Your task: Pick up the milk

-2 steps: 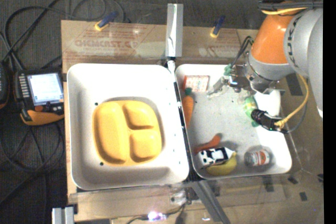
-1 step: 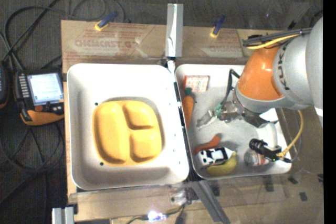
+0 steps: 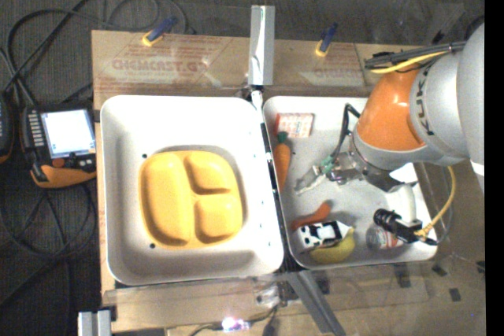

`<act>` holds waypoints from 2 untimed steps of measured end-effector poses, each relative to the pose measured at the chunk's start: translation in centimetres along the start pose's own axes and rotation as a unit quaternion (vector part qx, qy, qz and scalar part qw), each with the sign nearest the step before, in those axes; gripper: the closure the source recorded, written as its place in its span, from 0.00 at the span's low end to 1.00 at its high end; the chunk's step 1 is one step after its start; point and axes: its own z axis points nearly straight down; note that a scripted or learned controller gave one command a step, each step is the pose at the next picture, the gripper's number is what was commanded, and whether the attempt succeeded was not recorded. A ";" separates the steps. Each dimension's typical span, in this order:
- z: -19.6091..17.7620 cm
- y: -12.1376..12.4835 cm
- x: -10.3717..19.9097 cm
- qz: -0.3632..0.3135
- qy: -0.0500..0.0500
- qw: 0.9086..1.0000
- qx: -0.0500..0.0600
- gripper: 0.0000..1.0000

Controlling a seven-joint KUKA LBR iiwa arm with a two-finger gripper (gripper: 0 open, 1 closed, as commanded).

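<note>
Gripper (image 3: pixel 315 173) hangs mid right bin (image 3: pixel 429 252), fingers parted a little, nothing btwn them. Milk (image 3: pixel 323 233), cow-patterned carton, lies at 6 o'clock from it by the front wall, resting on a banana (image 3: pixel 335 249), so prob. awkward to grasp. Yellow tray (image 3: pixel 193 195) in left bin (image 3: pixel 118 161). Cardboard under bins; cables over dark carpet.
</note>
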 end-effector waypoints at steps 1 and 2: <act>0.4 6.5 -4.6 -0.078 -0.001 0.997 -0.002 0.00; 0.4 11.5 -3.6 -0.198 -0.001 0.980 0.010 0.00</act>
